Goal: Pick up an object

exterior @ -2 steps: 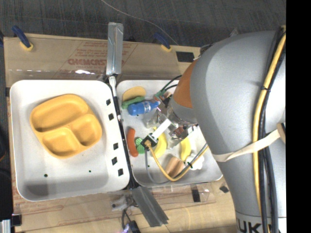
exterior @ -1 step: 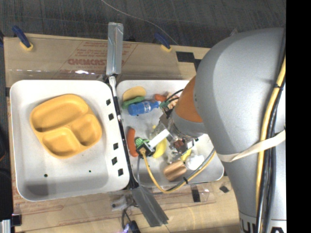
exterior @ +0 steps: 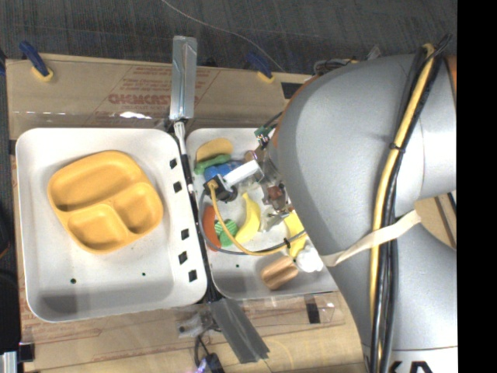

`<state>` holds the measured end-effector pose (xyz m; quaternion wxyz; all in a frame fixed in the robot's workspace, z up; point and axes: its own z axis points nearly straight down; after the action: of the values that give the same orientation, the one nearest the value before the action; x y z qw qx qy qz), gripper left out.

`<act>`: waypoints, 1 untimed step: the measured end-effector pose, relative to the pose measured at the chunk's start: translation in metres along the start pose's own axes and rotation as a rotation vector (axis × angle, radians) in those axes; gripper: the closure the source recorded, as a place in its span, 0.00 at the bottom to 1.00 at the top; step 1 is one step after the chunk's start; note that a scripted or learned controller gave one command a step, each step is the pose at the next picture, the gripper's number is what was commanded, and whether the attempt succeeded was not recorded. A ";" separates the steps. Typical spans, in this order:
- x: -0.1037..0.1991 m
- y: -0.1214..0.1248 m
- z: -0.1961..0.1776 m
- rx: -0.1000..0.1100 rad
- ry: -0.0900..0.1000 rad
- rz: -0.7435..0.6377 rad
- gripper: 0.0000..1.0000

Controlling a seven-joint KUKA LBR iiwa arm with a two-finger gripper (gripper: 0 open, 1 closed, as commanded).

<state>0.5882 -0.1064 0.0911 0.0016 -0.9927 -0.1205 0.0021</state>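
Note:
The right bin [exterior: 233,282] holds a cluster of small objects: a yellow piece [exterior: 215,148] at the back, a blue one [exterior: 220,169] and a green one [exterior: 206,164] beside it, a yellow banana-like shape [exterior: 250,214], an orange and green item [exterior: 214,228], and a brown cylinder [exterior: 278,272] at the front. My gripper [exterior: 270,196] reaches down into the middle of this bin, just right of the banana shape. The bulky grey arm [exterior: 365,177] hides the right half of the bin.
The left bin [exterior: 46,286] holds a yellow divided tray [exterior: 105,200]. A metal divider [exterior: 183,76] stands between the bins at the back. A yellow cable [exterior: 241,247] loops over the right bin's objects. A cardboard sheet [exterior: 101,84] lies behind the bins.

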 end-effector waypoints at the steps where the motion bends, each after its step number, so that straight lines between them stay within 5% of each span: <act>1: 0.056 0.005 -0.002 -0.003 -0.006 0.040 0.00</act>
<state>0.6436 -0.0979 0.0927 -0.0003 -0.9949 -0.1005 0.0048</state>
